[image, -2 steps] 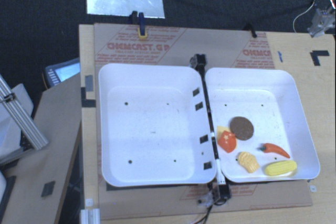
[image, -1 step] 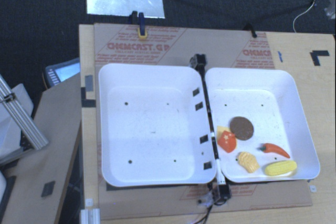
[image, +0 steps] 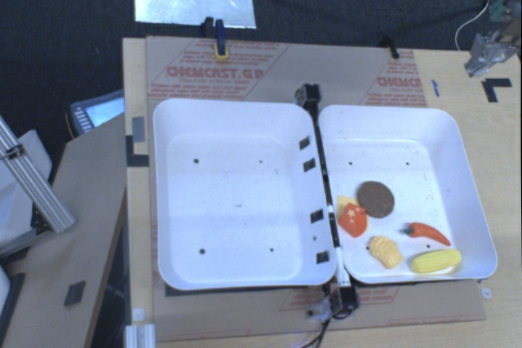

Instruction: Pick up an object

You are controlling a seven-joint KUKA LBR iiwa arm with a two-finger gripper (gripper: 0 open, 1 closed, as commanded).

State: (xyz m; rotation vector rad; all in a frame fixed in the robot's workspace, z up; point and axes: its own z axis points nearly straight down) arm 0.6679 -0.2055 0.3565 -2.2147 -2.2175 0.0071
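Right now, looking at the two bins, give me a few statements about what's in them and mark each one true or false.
1. All the items lie in the right bin. True.
2. The brown disc lies in the left bin. False: it is in the right bin.
3. The yellow corn cob lies near the right bin's front edge. True.
4. The red chili pepper lies on top of the brown disc. False: they lie apart.

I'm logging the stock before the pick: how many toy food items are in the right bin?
5, all near its front: brown disc, red-orange piece touching it, red pepper, yellow lump, corn cob. None seems hidden.
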